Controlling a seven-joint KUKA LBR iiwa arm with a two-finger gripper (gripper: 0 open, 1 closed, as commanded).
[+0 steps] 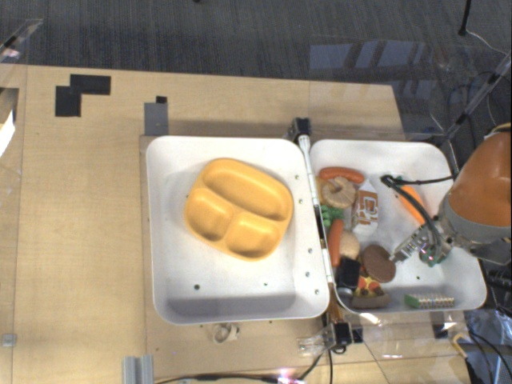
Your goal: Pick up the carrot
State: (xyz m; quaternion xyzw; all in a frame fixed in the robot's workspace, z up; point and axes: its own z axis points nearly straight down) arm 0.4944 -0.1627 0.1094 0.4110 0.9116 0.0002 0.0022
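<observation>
At the left of the frame, the wooden counter [80, 238] carries black markers near its upper left. The left white bin [164, 294] sits at centre-left and holds a yellow three-compartment tray [238, 206], lying tilted in the bin's middle.

The right white bin [456, 290] touches the left one along a shared divider. Along its left side lies a cluster of toy foods: a sausage [342, 174] at the top, a pale round item with a hole [339, 191] just below it, a small brown-and-white packet [366, 206] beside that, a red-orange piece [336, 234] lower down by the divider, a brown disc [378, 262] near the bin's middle, and a dark piece with colourful bits [368, 292] at the bottom. A green strip [424, 301] lies near the bin's lower right.

The carrot [412, 202], orange and slanted, lies in the upper middle of the right bin, with a black cable crossing just above it.

The gripper [406, 248] sits just right of the brown disc, below the carrot and apart from it; whether the jaws are spread or pressed together cannot be told. The arm's orange band [484, 186] shows at the right edge.
</observation>
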